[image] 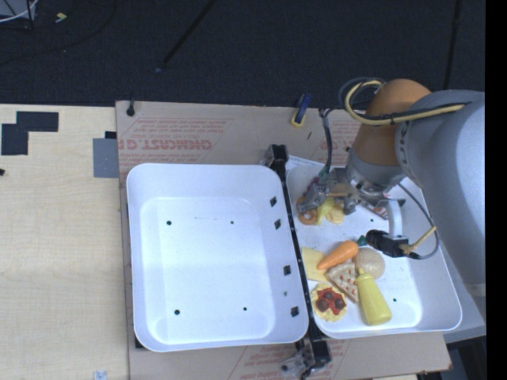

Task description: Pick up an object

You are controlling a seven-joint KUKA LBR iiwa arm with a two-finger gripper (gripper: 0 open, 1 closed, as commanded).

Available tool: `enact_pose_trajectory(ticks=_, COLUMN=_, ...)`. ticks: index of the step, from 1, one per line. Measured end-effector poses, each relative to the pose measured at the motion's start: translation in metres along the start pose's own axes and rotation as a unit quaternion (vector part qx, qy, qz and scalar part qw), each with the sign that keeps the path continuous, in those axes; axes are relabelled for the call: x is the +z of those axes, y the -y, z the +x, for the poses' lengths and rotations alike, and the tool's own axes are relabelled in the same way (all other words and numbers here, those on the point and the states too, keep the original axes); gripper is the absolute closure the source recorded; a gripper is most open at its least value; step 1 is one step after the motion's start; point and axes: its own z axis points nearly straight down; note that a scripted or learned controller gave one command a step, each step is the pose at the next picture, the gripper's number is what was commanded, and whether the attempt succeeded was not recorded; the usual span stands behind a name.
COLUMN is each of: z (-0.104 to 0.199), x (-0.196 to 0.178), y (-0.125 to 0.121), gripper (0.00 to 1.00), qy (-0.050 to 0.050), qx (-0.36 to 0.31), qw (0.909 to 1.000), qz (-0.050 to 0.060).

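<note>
The worktop (63, 236) carries two white bins. The left bin (150, 212) sits just beside the right bin (444, 307), their rims touching. The grey arm (444, 165) reaches over the right bin's far end, and its hand (326, 200) is low among small yellow and orange toys (333, 212) there; I cannot tell whether it is released or clenched. Toward the right bin's near end lie a yellow bottle (374, 301), a carrot (339, 253), a waffle piece (344, 279) and a small pizza (329, 302), all crowded together. These look like light, stiff plastic play food, probably smooth and a bit slippery. The bottle seems best taken across its narrow middle, the carrot across its thick end.
</note>
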Motion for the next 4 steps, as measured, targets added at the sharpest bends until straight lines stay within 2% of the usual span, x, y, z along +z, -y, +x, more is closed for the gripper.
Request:
enact_pose_trajectory(ticks=1, z=-0.0008, x=-0.0100, y=0.0025, gripper=1.00, qy=0.000, qx=-0.001, qw=1.0000, qz=0.005)
enact_pose_trajectory(ticks=3, z=-0.0071, x=-0.0024, y=0.0010, gripper=1.00, qy=-0.002, qx=0.002, qw=1.0000, qz=0.004)
enact_pose_trajectory(ticks=4, z=-0.0059, x=-0.0023, y=0.0013, gripper=1.00, qy=0.000, qx=0.002, qw=1.0000, qz=0.003)
